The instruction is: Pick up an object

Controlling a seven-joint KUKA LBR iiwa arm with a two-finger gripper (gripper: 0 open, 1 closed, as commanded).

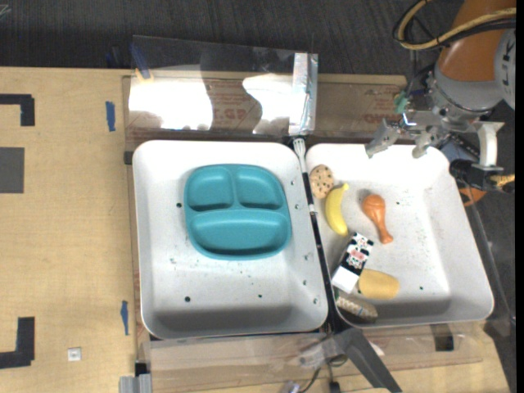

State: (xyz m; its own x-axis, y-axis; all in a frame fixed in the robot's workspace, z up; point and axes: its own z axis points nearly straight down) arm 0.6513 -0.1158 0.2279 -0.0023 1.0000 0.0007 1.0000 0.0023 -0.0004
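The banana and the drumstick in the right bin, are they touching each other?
Apart. The camera view shows a strip of white bin floor between the banana and the drumstick along their whole length.

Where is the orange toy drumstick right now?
The orange toy drumstick lies in the right white bin, just right of the yellow banana and above the black-and-white box.

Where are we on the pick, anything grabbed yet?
Nothing done yet: the gripper hangs open at the right bin's far rim with nothing between its fingers. The banana, drumstick and cookie lie in that bin. The whole pick remains.
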